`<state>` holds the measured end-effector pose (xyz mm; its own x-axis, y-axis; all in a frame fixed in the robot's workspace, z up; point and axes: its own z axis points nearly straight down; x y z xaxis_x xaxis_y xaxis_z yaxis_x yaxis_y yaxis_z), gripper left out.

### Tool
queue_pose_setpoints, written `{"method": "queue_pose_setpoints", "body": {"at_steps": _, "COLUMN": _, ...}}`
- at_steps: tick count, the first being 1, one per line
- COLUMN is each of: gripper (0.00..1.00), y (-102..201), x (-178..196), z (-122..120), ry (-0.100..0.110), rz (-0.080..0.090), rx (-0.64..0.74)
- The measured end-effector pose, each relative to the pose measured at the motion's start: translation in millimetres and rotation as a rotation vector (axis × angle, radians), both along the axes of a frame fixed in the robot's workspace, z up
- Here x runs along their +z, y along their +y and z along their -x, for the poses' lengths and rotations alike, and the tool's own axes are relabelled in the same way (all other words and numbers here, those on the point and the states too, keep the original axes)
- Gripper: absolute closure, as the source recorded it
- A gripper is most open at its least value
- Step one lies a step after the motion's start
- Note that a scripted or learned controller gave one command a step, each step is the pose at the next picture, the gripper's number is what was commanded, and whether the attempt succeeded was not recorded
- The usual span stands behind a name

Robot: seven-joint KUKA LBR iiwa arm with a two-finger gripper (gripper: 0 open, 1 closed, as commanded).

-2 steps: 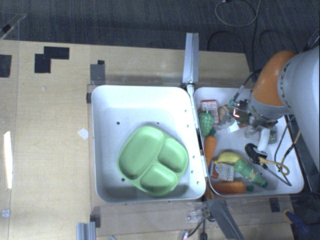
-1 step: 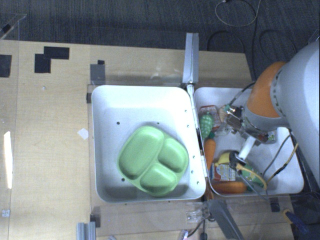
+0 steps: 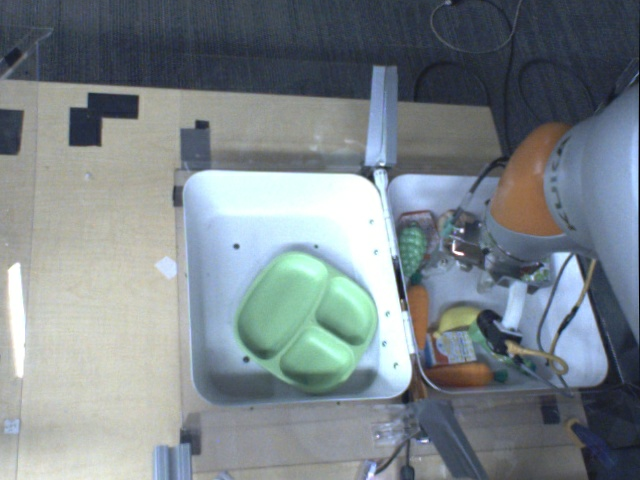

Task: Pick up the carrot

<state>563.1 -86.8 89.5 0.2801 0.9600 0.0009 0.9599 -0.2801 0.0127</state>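
A: What is seen on the worktop [image 3: 110, 298]?

B: Two shallow white bins are set side by side. In the left bin [image 3: 215, 208] a green divided plate [image 3: 305, 320] is lain, tilted toward five o'clock of the bin's middle, with three compartments visible.

A: And the right bin [image 3: 590, 358]?

B: It is crowded along its left and lower parts. The carrot [image 3: 418, 313] is found against the bin's left wall, at about nine o'clock of the bin, lying roughly upright in the view with its length running from twelve to six o'clock. A green netted item [image 3: 412, 244] is placed just above it, at twelve o'clock of the carrot. A yellow item [image 3: 460, 318] is seen just beside the carrot at three o'clock, and a small printed packet [image 3: 455, 347] lies below that. A second orange item [image 3: 462, 374] rests along the bin's lower edge.

A: Where is the arm [image 3: 590, 178]?

B: It is reached in from three o'clock, its orange band [image 3: 530, 193] over the upper part of the right bin. The end effector [image 3: 462, 246] is located near the green netted item, up and to the right of the carrot and apart from it.

A: Is anything held?

B: That cannot be told; the opening of the end effector is not made out from this view.
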Motion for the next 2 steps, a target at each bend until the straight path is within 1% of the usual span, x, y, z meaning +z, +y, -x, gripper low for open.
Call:
{"method": "queue_pose_setpoints", "body": {"at_steps": 1, "gripper": 0.0, "y": -0.4, "x": -0.3, "z": 14.6, "ry": 0.0, "rz": -0.008, "rx": -0.26}}
{"method": "queue_pose_setpoints", "body": {"at_steps": 2, "gripper": 0.0, "y": -1.7, "x": 0.0, "z": 41.5, "ry": -0.003, "rz": -0.011, "rx": -0.556}}
